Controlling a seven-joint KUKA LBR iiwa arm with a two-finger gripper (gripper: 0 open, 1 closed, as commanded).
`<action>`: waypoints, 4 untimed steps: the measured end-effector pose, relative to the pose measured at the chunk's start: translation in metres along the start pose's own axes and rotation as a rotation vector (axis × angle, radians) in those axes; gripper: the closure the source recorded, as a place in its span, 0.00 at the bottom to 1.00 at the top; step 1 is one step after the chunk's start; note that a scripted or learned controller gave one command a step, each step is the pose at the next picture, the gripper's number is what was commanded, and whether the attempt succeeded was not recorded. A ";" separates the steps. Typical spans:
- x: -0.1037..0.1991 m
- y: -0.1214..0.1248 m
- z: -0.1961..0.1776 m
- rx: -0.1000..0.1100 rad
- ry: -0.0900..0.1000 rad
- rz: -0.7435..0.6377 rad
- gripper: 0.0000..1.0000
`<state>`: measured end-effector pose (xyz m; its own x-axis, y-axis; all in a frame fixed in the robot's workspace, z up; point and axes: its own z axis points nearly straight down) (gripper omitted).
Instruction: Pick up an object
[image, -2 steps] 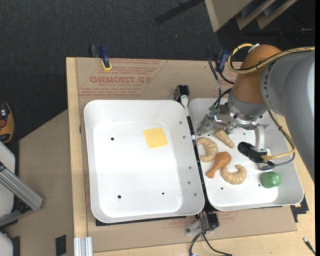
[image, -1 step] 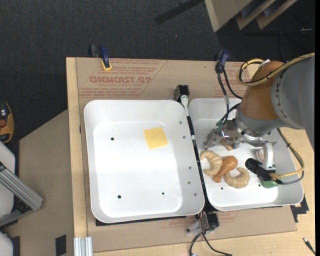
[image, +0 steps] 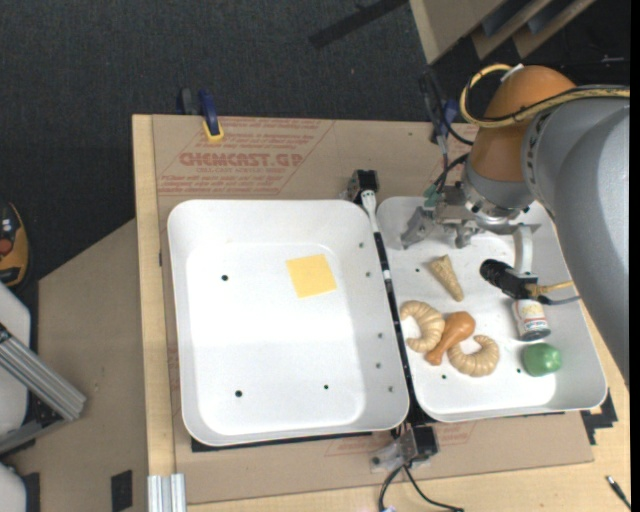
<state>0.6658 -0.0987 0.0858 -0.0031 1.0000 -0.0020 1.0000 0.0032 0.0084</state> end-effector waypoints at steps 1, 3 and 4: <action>0.000 -0.002 -0.010 0.003 0.000 0.001 1.00; -0.041 0.001 -0.030 0.003 -0.001 0.005 1.00; -0.039 0.001 -0.028 0.006 0.000 0.003 0.00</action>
<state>0.6663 -0.1378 0.1141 -0.0006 1.0000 -0.0016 1.0000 0.0006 0.0028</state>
